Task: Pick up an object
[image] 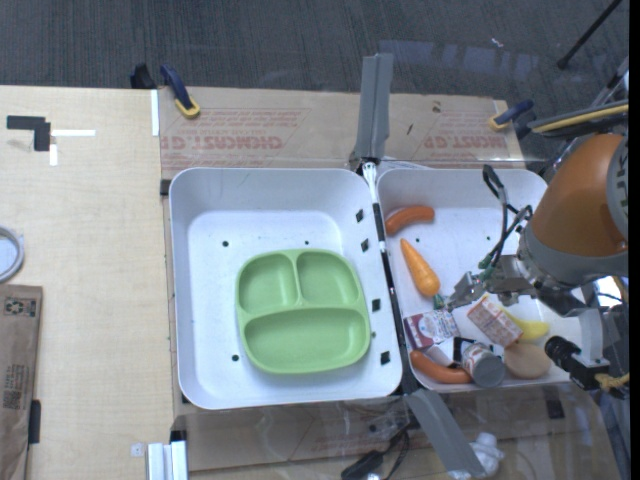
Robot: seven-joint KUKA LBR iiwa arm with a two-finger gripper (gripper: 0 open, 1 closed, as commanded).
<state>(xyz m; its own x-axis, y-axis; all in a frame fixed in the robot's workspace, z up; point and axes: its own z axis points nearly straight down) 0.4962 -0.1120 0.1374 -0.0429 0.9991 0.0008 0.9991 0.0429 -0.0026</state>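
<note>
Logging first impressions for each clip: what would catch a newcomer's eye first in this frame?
The green divided plate lying alone in the left bin stands out most. Next comes the arm's orange band at the right, above the right bin, where toy food is crowded toward the near end: a carrot, two sausages and small packets, with the gripper low among them.

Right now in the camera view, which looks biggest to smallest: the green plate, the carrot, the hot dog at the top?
1. Green plate, by far the largest.
2. Carrot and hot dog look about alike, too close to rank.
</note>
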